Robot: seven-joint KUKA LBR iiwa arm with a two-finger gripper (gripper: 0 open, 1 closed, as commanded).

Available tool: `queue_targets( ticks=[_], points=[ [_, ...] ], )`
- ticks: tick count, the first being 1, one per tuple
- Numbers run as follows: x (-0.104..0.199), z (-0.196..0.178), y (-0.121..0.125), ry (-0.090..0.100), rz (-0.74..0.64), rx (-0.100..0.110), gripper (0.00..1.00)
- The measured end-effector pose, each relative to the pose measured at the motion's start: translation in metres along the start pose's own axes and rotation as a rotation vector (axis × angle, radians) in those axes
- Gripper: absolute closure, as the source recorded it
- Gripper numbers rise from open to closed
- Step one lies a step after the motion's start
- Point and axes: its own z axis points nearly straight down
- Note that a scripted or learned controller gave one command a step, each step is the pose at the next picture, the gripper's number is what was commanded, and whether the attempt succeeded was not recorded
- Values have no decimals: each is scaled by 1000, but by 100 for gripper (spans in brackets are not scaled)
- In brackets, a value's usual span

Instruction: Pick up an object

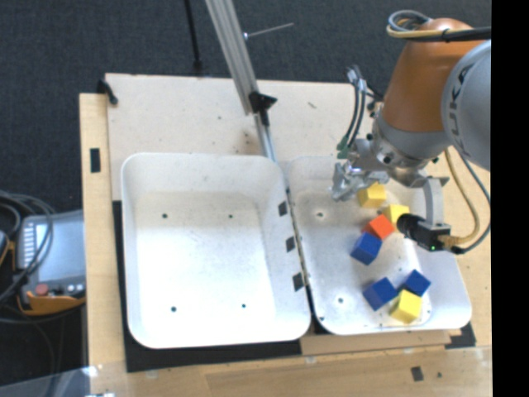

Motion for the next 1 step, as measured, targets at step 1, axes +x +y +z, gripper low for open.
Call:
queue_targets(
  ticks=[1],
  points=[
    [42, 15, 22, 0, 0, 0, 100]
  ],
)
